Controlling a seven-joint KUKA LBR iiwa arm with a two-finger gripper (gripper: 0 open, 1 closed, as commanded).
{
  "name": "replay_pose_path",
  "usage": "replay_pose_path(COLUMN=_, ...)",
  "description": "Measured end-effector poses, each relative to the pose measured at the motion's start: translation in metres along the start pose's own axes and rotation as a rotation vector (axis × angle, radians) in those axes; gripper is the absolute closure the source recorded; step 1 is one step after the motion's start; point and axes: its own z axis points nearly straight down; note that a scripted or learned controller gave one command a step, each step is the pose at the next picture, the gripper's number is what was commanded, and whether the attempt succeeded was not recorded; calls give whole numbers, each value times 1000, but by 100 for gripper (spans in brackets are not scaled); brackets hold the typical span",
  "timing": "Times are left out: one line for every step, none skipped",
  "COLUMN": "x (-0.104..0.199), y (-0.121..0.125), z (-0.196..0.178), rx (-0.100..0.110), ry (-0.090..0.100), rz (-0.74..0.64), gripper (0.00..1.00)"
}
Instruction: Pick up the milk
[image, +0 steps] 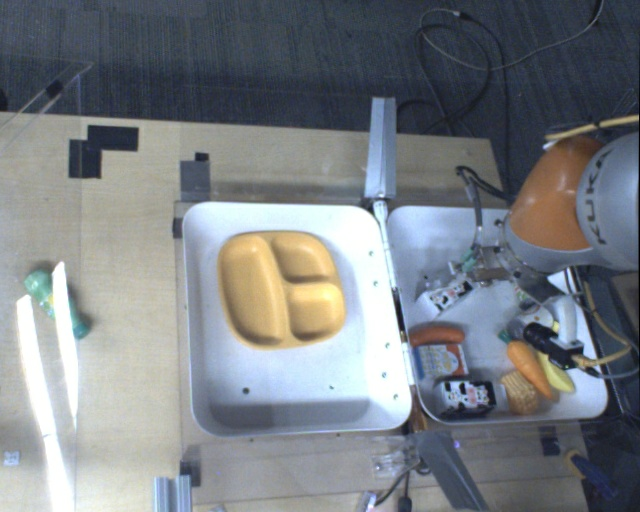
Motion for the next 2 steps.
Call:
replay_pose_path(x=8, y=-18, z=-2, rx=-6, ry=-11, rz=-144, gripper=0)
replay_pose_path(x=-11, y=-29, z=-2, rx=-2, ry=-1, rz=-173, gripper=0)
